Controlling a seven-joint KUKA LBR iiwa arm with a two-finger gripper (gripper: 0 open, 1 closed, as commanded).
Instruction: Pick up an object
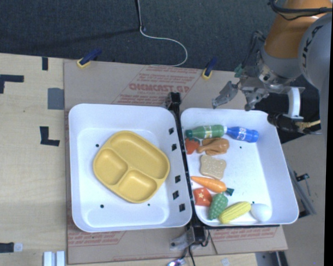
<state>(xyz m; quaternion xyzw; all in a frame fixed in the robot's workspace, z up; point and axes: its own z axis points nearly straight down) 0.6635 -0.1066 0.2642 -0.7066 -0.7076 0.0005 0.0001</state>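
Observation:
The right bin (277,155) holds several toy foods: a green bottle (205,131), a blue bottle (243,134), a brown drumstick (215,145), a toast slice (213,167), a carrot (209,184), a red piece (202,197), a green vegetable (218,206), a corn cob (234,212) and a white egg (260,211). My gripper (238,98) hangs above the bin's far rim, up from the bottles. Its fingers (224,97) stand open with nothing between them.
The left bin (85,127) carries a yellow divided plate (131,165). Cardboard lies under both bins. A blue-yellow clamp (208,67) sits at the cardboard's far edge near the gripper, another clamp (88,58) at the far left. A thin cable (164,39) trails behind.

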